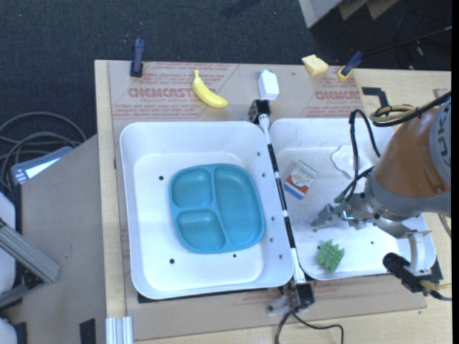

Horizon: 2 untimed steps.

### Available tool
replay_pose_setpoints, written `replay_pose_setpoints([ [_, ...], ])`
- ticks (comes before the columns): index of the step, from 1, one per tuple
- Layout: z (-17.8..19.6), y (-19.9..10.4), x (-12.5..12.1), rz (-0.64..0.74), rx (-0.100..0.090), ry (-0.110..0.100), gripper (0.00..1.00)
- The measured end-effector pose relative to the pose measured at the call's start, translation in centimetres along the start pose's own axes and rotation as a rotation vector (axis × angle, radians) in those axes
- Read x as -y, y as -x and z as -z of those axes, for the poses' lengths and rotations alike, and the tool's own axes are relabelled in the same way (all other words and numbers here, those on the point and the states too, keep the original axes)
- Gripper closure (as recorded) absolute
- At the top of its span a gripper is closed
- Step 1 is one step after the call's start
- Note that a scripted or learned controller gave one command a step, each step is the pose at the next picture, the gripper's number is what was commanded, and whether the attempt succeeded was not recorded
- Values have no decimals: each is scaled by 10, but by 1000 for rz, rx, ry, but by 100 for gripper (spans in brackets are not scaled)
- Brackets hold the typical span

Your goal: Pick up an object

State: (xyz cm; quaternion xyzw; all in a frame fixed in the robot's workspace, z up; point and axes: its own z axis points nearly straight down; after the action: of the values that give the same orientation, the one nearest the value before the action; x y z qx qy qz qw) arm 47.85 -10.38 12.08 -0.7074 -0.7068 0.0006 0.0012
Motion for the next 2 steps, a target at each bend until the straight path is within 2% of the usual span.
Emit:
replay_pose_setpoints([
  [1, -27, -11, 0, 1, 0, 0, 0],
  [2, -37, 9, 0, 0, 0, 0, 0],
])
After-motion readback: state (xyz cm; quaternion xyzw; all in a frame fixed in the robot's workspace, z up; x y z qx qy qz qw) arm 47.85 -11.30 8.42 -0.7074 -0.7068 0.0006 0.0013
